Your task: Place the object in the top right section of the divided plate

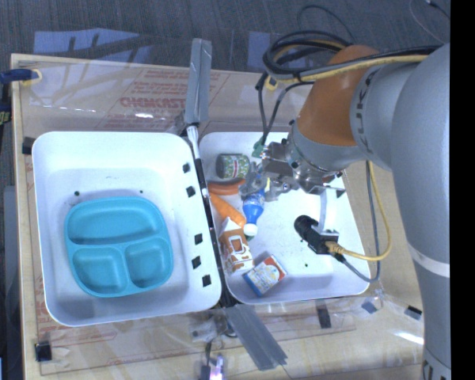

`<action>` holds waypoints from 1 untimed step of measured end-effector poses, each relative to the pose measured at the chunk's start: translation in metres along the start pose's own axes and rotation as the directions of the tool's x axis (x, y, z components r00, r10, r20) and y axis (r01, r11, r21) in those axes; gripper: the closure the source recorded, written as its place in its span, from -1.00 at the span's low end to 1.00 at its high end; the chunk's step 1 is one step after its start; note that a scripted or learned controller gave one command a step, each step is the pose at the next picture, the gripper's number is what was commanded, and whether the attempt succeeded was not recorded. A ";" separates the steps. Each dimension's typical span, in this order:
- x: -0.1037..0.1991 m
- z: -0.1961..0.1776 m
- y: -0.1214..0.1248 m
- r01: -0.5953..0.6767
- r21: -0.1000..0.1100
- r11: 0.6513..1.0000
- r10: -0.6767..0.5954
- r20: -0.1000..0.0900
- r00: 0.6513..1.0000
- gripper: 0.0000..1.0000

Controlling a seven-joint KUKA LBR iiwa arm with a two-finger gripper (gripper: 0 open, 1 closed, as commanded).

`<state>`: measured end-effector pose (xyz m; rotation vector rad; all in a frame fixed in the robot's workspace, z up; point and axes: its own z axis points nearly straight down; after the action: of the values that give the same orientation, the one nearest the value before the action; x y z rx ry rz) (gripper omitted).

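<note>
The blue divided plate (119,244) lies in the left bin (55,165), with one long section at the top and two smaller ones below. My gripper (263,179) is over the right bin (348,220), near its upper left part. It sits right above a small blue bottle (253,209) with a white cap, next to a green can (232,165). The wrist hides the contact between the gripper and the bottle.
In the right bin, an orange carrot-shaped toy (226,204) lies along the left wall. A white and orange carton (236,249) and a small blue and red box (264,275) lie below it. The arm covers the bin's upper right.
</note>
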<state>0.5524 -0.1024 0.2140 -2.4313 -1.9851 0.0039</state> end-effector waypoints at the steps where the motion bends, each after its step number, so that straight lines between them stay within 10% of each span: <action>1: 0.000 0.000 0.000 0.000 0.000 1.000 0.000 0.000 1.000 -1.00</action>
<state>0.5524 -0.1025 0.2141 -2.4318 -1.9848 0.0039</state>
